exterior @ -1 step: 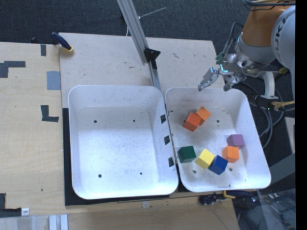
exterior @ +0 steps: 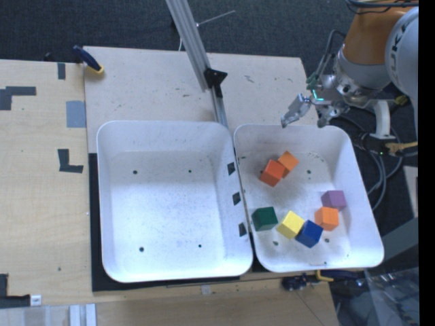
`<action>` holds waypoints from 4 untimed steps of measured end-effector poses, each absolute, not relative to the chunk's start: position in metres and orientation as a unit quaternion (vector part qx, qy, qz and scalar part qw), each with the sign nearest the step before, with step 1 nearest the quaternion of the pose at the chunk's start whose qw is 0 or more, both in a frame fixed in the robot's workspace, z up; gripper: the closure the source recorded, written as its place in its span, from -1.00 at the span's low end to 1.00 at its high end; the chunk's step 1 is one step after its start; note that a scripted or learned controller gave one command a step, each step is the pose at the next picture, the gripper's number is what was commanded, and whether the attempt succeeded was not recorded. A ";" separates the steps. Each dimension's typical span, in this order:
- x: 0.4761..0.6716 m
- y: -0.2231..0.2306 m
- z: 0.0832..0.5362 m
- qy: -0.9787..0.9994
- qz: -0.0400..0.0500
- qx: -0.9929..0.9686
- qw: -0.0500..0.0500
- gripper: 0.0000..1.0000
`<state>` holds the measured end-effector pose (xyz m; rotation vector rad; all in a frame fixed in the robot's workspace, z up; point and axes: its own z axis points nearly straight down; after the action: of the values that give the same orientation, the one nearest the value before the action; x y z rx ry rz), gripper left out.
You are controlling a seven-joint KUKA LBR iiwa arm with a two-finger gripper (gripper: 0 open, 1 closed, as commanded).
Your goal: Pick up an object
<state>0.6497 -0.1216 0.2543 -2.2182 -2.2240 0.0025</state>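
Currently the claw (exterior: pixel 307 113) hangs over the far rim of the right bin (exterior: pixel 360 182), near its far-left corner. Fingers are spread apart with nothing between them. One finger (exterior: pixel 293 112) juts left and shows clearly; the other (exterior: pixel 323 114) is partly hidden against the wrist. Arm (exterior: pixel 380 39) comes in from the far right, orange band above the wrist.

Right bin contents, all cubes, all loose on the bin floor:
- red cube (exterior: pixel 272 172) and orange cube (exterior: pixel 288 161), touching, in the far-left part, closest to the claw but still apart from it
- green cube (exterior: pixel 265 217) near the left wall
- yellow cube (exterior: pixel 291 223) just right of the green one
- blue cube (exterior: pixel 309 233) touching the yellow one on its near-right side
- second orange cube (exterior: pixel 327 217) just beside the blue one, on its far-right side
- purple cube (exterior: pixel 334 199) just beyond that orange cube

Left bin (exterior: pixel 109 202) sits beside the right one, walls touching along the middle. Both rest on the surface (exterior: pixel 41 141). A metal rail (exterior: pixel 194 36) runs diagonally from the far edge down to the seam between the bins, with a black bracket (exterior: pixel 215 77) on it. Yellow-and-blue item (exterior: pixel 88 58) lies at the far left; can't tell what it is. Grey and dark tape marks (exterior: pixel 75 114) on the left of the surface.
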 end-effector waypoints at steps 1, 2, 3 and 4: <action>0.642 -0.114 0.196 -0.708 0.003 -0.707 0.003 -1.00; 0.636 -0.120 0.149 -0.708 0.003 -0.707 0.002 -1.00; 0.635 -0.119 0.095 -0.708 0.002 -0.707 0.002 -1.00; 0.636 -0.119 0.107 -0.708 0.002 -0.706 0.001 1.00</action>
<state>0.6358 -0.1188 0.1071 -2.2164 -2.2237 0.0050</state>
